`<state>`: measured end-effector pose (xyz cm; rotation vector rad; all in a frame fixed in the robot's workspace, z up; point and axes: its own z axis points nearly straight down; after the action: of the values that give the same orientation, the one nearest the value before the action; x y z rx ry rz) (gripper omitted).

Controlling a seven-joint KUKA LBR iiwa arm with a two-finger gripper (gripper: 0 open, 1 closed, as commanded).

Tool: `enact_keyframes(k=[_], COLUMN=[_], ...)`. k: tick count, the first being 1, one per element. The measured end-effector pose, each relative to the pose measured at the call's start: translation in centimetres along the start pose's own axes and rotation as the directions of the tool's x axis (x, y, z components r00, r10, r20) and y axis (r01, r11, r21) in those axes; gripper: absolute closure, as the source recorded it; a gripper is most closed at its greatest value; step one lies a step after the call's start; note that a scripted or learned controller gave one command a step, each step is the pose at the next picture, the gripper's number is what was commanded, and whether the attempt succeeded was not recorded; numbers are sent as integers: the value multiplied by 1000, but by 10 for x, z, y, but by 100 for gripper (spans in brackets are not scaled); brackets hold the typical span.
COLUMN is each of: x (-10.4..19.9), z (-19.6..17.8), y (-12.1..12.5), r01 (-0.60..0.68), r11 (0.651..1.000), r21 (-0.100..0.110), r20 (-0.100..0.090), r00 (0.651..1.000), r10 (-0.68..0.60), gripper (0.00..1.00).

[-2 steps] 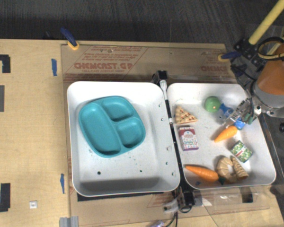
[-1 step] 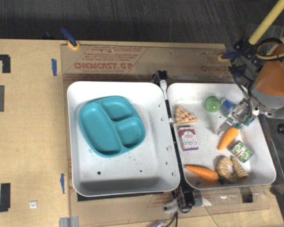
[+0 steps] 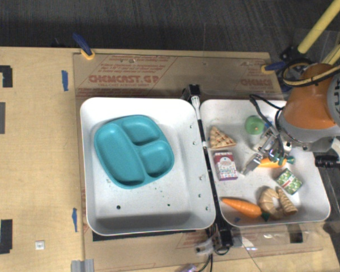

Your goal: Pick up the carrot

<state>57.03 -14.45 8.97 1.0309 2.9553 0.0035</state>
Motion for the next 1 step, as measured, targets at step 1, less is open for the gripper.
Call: enact_keyframes(k=[1], x=[2], z=[0], y=[-49], r01=[66], r11=[998], r21=[1], r20=[-1], r00=[998], r10=[-66], gripper=[0])
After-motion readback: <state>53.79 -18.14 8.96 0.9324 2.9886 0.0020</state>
